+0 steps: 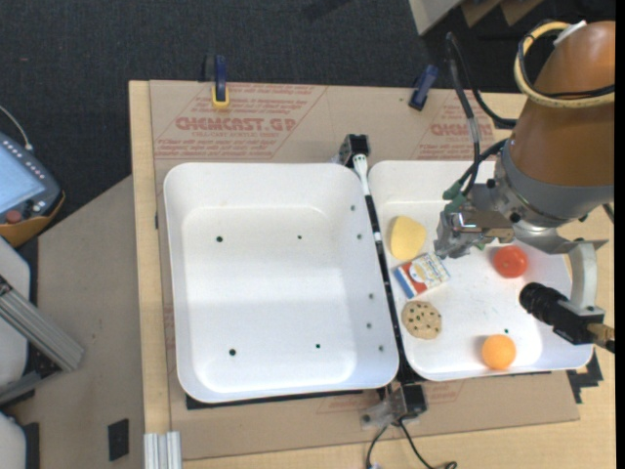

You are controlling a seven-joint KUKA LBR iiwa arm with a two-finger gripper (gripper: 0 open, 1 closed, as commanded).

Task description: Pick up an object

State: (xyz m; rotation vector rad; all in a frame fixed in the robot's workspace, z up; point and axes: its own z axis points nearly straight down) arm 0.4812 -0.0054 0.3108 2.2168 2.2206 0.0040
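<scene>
Five small things lie in the right bin (pixel 547 360): a yellow wedge (pixel 408 235) near its left wall, a red-and-blue carton (pixel 421 276) just below it, a cookie (pixel 422 319), an orange ball (pixel 499 352) toward the front edge and a red tomato (pixel 509 261). Poised over the carton's right end is the pincer (pixel 455 240), and how far it is open cannot be told. Beside it on the desk (pixel 146 291), the left bin (pixel 186 193) sits wall to wall.

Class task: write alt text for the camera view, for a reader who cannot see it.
A grey robot arm lowers its gripper into the right bin, above a small carton among a yellow wedge, cookie, orange ball and red ball.
</scene>
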